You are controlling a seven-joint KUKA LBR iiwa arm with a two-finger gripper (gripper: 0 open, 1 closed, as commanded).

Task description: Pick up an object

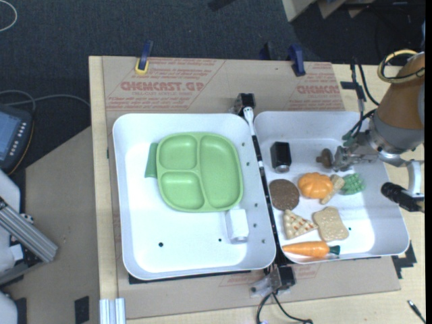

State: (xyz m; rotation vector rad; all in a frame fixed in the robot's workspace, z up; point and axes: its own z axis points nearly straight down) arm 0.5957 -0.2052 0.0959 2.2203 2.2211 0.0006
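Dark carpet surrounds a tabletop (101,181) covered with printed brown cardboard, and two shallow white bins sit side by side on it. The left bin (135,201) holds a light green divided plate (200,171), lying flat a little above the bin's middle, and a small white block (237,225) just below the plate's lower right corner.

The right bin (385,225) is the crowded one. A black cylinder (281,155) lies near its upper left. Below that is a round brown patty (284,194), then a pizza wedge (297,223) and a tan cracker (331,223) side by side, and a carrot (307,250) along the bottom edge. An orange toy fruit (314,185) sits mid-bin, with a green leafy piece (352,183) just to its right and a small brown lump (327,158) above it.

The grey arm (398,117) comes in from the right, and its fingers (343,155) hang low over the upper part of the right bin, just beside the brown lump. From here I cannot tell whether they are spread or closed, nor whether they have anything.
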